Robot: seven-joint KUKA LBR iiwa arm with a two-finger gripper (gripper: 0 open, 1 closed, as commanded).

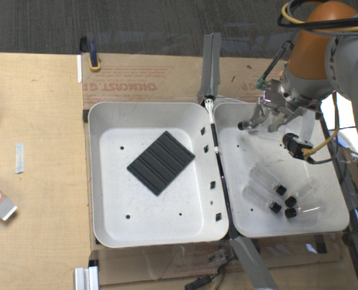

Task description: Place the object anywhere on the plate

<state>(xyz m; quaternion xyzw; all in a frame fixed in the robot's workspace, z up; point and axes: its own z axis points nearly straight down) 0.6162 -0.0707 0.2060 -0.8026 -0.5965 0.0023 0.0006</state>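
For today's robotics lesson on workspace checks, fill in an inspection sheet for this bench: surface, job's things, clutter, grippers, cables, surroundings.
Surface: wooden bench bearing two white bins; left bin, right bin.
Job's things: dark ribbed plate lies flat in the left bin; clear object with black parts lies in the right bin.
Clutter: small items on the bench at far left.
Grippers: gripper above the right bin's far edge, holding nothing visible.
Cables: yellow-black cable near the wrist.
Surroundings: dark floor beyond the bench.

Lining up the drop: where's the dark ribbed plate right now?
In the camera view, the ribbed plate lies flat, turned diamond-wise, near the middle of the left bin.
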